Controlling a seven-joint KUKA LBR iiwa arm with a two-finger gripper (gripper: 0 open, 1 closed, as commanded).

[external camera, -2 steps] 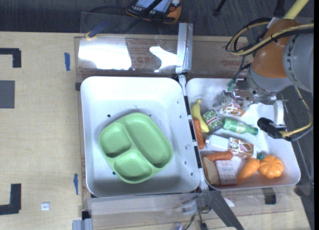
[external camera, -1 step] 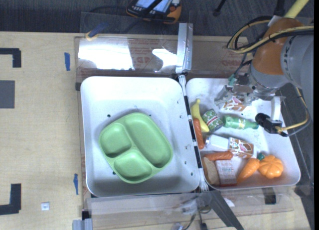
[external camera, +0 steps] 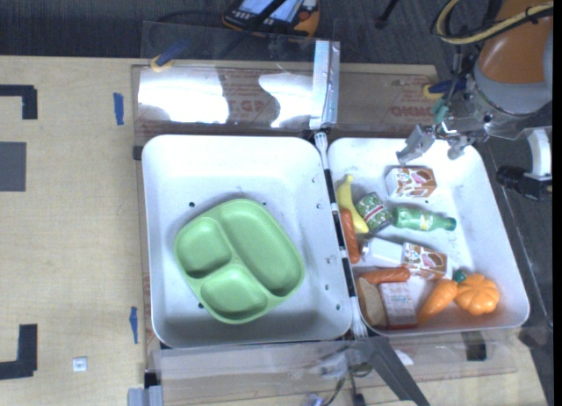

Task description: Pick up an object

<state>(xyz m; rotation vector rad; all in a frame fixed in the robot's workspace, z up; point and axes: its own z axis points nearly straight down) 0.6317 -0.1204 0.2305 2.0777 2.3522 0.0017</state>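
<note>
Orange and glossy, a plastic pumpkin [external camera: 477, 293] sits at five o'clock in the right bin [external camera: 503, 220], touching a carrot [external camera: 436, 300]. Cartons [external camera: 413, 182], a green bottle [external camera: 423, 219] and a curved banana [external camera: 348, 200] crowd nearby. Metal gripper [external camera: 435, 142] hovers at twelve o'clock, fingers spread, grasping nothing. A green divided tray [external camera: 239, 259] fills the left bin [external camera: 167, 167].
</note>
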